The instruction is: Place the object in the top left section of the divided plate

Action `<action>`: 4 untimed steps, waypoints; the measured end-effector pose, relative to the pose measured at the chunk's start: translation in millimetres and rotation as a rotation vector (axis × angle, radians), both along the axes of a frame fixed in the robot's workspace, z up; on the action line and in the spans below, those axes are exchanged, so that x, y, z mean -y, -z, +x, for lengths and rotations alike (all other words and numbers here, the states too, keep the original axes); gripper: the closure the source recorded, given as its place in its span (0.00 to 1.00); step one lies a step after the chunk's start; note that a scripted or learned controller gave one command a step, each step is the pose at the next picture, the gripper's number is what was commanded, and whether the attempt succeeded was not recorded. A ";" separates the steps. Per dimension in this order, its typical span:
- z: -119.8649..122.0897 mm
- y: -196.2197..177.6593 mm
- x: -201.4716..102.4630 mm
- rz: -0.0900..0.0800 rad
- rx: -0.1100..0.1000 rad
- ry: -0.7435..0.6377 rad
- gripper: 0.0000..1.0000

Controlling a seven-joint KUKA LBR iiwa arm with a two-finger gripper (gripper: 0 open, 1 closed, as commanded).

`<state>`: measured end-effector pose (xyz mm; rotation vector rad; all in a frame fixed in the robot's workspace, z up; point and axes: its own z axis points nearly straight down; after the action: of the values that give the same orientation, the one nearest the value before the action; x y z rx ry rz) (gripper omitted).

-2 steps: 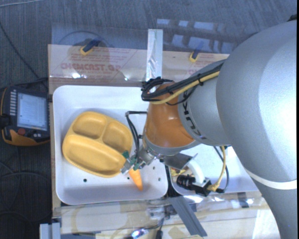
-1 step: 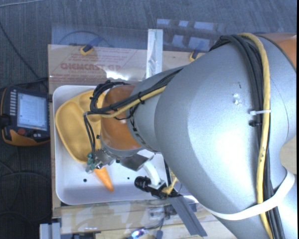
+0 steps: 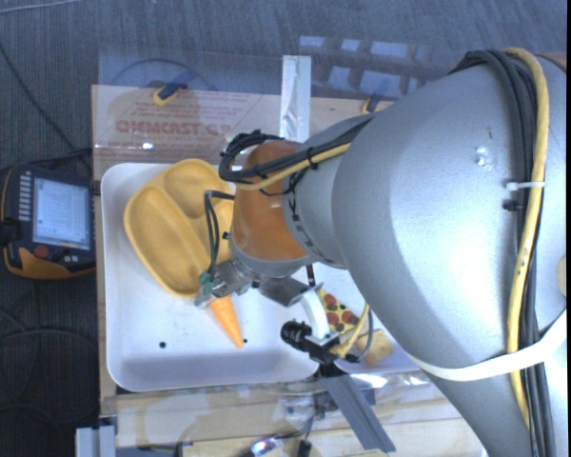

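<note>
A yellow divided plate point(image 3: 171, 227) lies in the upper left of the white bin point(image 3: 138, 350), and the arm covers its right side. An orange toy carrot point(image 3: 228, 320) lies on the bin floor just below the plate's lower edge, point toward the bin's front. Its green top point(image 3: 206, 279) touches the plate's rim. My gripper point(image 3: 236, 279) sits under the orange wrist band, right at the carrot's thick end. The wrist hides most of the gripper, so I cannot tell whether the carrot is held.
A toy pizza slice point(image 3: 336, 314) lies to the right of the carrot, half under the arm. The big grey arm point(image 3: 438, 227) covers the right bin. A teach pendant point(image 3: 52, 219) rests outside the bin on the left.
</note>
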<state>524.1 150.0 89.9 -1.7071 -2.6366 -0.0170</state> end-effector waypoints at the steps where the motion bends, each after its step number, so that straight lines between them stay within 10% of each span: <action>1: -26.6 -3.0 21.0 -0.008 0.024 -0.403 1.00; 2: -40.5 -93.1 68.8 -0.012 -0.006 -0.358 1.00; 3: -41.4 -92.6 47.9 -0.010 -0.007 -0.363 1.00; 4: -38.8 -12.2 -31.3 -0.008 0.002 -0.153 1.00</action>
<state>485.4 181.3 102.1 -1.5031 -2.7643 -0.0083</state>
